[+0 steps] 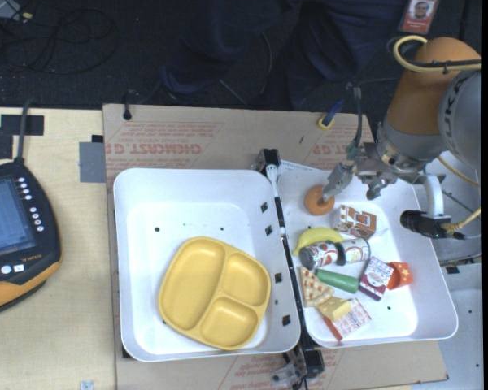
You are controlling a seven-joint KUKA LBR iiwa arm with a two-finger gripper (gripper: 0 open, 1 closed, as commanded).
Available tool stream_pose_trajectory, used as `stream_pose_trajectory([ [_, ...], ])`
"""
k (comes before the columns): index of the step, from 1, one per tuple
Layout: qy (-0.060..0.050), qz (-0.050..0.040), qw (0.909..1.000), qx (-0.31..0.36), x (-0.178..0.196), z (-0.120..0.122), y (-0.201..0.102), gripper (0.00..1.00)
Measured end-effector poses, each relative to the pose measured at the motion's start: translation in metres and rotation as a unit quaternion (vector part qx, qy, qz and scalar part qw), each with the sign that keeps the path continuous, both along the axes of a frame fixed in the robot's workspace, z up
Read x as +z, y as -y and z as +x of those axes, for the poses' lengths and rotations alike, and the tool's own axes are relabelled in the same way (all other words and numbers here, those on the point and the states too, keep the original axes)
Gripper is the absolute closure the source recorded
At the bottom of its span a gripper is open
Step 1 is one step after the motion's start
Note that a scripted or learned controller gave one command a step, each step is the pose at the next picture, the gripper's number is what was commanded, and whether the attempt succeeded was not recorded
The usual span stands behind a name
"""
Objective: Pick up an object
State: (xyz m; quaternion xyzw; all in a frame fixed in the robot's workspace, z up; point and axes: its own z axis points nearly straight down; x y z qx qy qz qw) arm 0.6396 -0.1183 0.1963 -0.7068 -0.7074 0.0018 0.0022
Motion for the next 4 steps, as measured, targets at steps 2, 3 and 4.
stream_pose_trajectory([
  [2,0.002,0.0000,1.0000,0.000,-0.109,-0.072,0.000,0.00],
  [3,0.002,-0.0001,1.0000,-0.001,-0.109,-0.086,-0.025,0.00],
  [4,0.003,-0.0002,1.0000,-0.002,-0.109,-0.098,-0.026,0.00],
])
